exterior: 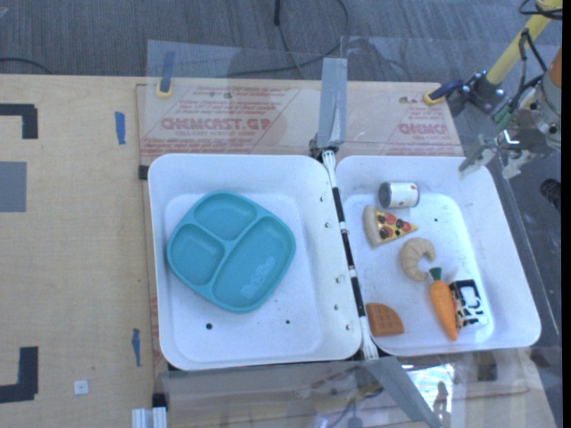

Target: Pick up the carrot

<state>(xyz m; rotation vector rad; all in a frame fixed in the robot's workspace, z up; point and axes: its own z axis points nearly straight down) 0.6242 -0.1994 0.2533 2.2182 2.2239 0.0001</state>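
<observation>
The carrot is orange with a green top. It lies in the right bin near the front right, pointing toward the front edge. Its right side touches a black-and-white packet. The gripper hangs over the far right corner of that bin, well behind the carrot and apart from it. Nothing shows in its grasp.
The right bin also holds a croissant just behind the carrot, a pizza slice, a small can on its side and a brown bread piece. A teal divided plate lies in the left bin.
</observation>
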